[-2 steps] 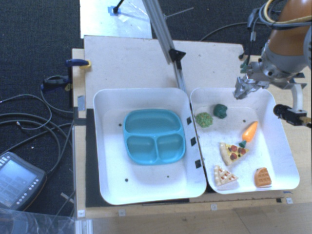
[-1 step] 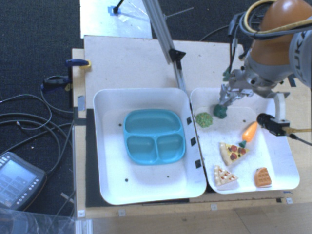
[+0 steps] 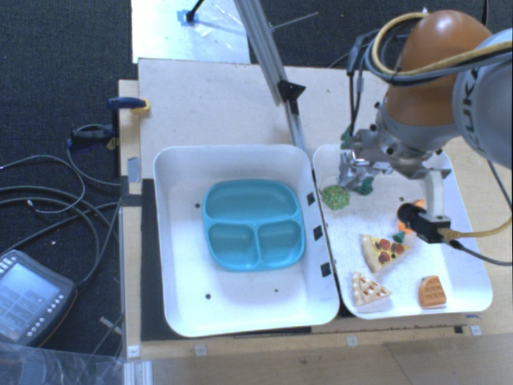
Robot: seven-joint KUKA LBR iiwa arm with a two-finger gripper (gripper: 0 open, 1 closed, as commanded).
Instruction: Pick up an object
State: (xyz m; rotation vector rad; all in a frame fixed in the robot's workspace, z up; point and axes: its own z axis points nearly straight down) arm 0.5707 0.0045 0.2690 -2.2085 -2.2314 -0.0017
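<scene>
My gripper [image 3: 353, 175] hangs over the far left corner of the right bin [image 3: 473, 295]. A green broccoli-like piece [image 3: 336, 197] lies on the bin floor just below and left of it. A small dark green piece [image 3: 365, 186] shows right by the gripper's tip; I cannot tell whether it is held. Nearer the front lie two pizza slices [image 3: 385, 251] [image 3: 370, 289], and an orange piece [image 3: 432, 292] sits at the front right. A small orange bit [image 3: 403, 226] peeks out beside the black cable fitting [image 3: 422, 220].
The left bin [image 3: 180, 295] holds a blue divided plate [image 3: 252, 223]. A slanted metal pole [image 3: 264, 46] runs down to the wall between the bins. A yellow cable [image 3: 481, 233] trails over the right bin's right side. Cables and a pendant lie on the floor at left.
</scene>
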